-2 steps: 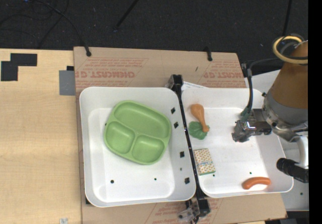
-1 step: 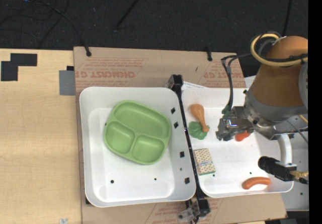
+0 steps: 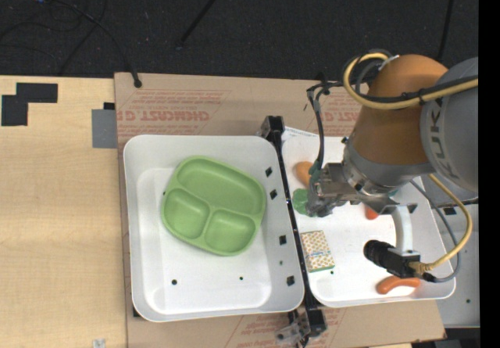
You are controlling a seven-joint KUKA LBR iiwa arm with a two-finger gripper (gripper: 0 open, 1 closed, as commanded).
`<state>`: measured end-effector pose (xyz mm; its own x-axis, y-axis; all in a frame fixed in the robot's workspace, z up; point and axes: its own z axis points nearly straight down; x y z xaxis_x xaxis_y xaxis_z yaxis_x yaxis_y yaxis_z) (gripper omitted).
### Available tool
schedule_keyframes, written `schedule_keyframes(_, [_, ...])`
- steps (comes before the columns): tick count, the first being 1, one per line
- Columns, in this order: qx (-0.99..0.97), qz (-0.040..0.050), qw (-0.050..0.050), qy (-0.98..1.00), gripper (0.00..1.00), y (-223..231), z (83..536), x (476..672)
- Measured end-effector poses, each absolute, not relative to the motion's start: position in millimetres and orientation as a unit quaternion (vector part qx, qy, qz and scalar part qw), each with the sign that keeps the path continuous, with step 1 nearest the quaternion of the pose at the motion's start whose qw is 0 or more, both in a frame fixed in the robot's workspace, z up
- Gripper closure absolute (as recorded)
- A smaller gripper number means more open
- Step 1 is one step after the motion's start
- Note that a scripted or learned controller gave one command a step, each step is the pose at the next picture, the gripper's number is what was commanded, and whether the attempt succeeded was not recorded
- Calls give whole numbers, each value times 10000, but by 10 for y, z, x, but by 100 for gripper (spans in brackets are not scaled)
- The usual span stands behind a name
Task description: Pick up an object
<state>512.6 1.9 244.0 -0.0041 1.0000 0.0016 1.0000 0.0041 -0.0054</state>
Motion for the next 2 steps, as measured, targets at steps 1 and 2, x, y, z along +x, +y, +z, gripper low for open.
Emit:
schedule_keyframes(1, [-7058, 19, 23, -7084, 100, 465, 2306, 5191])
schedule_keyframes(2, [-7053, 13, 18, -7089, 100, 990, 2201, 5306])
